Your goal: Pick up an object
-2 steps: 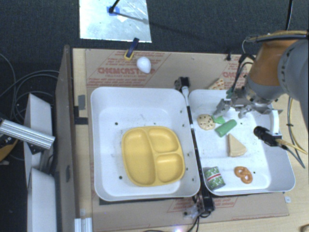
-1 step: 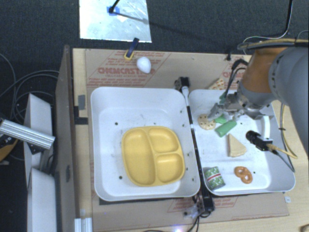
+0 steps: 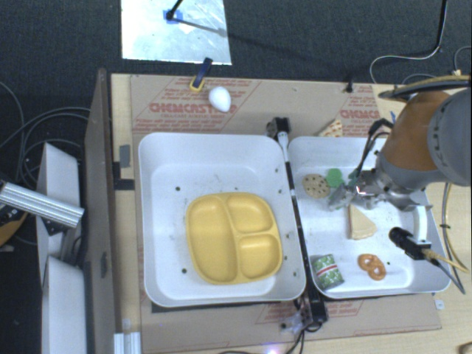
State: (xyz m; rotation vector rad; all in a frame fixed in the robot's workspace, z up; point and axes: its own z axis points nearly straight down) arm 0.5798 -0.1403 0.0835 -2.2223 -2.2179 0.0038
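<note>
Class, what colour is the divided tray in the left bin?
Yellow divided tray, seen in the camera view.

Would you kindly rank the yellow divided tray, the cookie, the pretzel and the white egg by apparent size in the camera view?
1. Yellow divided tray, by far the largest.
2. Cookie.
3. White egg and pretzel look about alike, so I would not rank them.

Dark carpet floor, shiny metal sheet, cardboard-covered bench, black cables at left.
</note>
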